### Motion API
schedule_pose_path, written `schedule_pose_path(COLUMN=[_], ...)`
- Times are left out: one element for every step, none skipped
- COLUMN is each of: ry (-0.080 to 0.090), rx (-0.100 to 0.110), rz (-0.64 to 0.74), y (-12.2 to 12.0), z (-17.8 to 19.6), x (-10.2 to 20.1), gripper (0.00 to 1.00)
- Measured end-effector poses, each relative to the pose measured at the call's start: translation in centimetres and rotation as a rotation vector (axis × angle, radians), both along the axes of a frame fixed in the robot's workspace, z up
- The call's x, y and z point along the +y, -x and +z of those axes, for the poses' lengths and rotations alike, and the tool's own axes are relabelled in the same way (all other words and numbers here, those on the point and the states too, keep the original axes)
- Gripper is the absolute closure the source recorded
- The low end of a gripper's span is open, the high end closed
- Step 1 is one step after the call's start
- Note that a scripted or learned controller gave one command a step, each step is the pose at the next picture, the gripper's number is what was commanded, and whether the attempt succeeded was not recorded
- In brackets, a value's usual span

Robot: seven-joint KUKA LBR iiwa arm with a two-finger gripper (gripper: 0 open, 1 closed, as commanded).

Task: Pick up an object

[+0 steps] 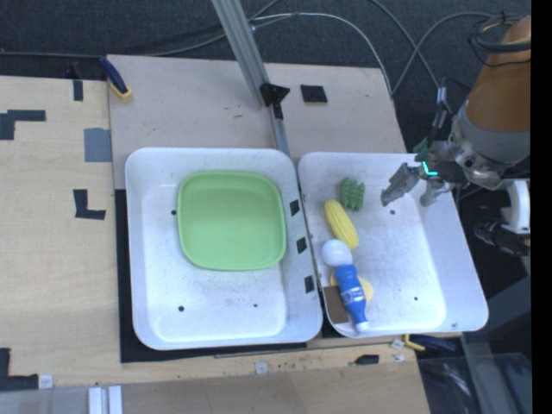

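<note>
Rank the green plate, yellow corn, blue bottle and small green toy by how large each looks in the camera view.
1. green plate
2. blue bottle and yellow corn: too alike to rank, and the bottle partly overlaps other items
3. small green toy

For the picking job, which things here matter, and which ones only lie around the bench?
Belong to the job:
- gripper, open, above the right bin
- corn cob
- small green item
- white ball
- blue bottle
- green plate in the left bin

Just lying about:
- yellow-and-blue clamp
- black tape pieces
- cables
</note>
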State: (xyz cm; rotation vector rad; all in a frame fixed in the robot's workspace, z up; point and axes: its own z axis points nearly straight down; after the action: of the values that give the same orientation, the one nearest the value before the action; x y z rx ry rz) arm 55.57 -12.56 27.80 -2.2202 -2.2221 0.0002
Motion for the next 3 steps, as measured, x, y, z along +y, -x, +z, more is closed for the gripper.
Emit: schedule_pose_path(ry=[0.000,0.000,0.000], rx=[0.000,0.005,0.004], rz=[0.000,0.000,0.000], y=[0.0,0.3,1.0], z=[0.0,-6.3,-11.6], x=[0.0,0.3,1.2], gripper=[0.00,0.00,0.00])
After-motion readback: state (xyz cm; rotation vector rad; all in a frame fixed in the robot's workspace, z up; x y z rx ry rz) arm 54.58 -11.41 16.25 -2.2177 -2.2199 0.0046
